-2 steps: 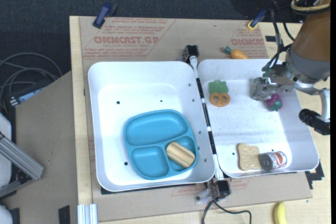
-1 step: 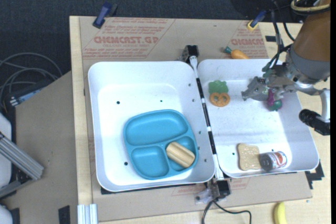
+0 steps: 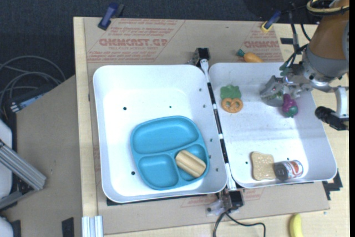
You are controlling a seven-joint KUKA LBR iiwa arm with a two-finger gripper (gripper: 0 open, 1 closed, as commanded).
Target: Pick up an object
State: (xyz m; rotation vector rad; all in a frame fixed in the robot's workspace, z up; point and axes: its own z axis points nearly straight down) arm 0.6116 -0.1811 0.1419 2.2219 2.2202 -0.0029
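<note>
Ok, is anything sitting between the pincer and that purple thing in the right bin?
Nothing visible does. The pincer is low in the right white bin, with the small purple object right beside it. The green leafy toy and orange pretzel-shaped toy lie farther left, out of the way.

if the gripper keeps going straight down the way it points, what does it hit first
Most likely the purple object right beside the gripper, otherwise the right bin floor; depth is hard to judge from this slanted view.
</note>
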